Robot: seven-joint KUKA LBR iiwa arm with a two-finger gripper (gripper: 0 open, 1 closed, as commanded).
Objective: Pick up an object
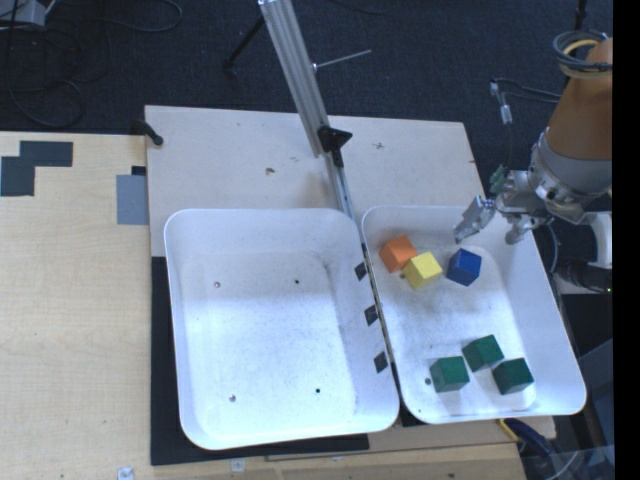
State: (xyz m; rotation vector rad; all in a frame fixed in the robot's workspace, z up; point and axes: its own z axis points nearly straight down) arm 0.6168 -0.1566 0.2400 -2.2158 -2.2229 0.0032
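Above rt bin (560, 328), tool (493, 223) spread near blue cube (464, 267).

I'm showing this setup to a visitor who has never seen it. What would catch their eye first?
Probably the bright blocks in the right bin: an orange block, a yellow block and a blue block bunched near its far end, and three green blocks clustered near its front. Next, the claw at the far right corner of that bin, just beyond the blue block, with nothing between its fingers.
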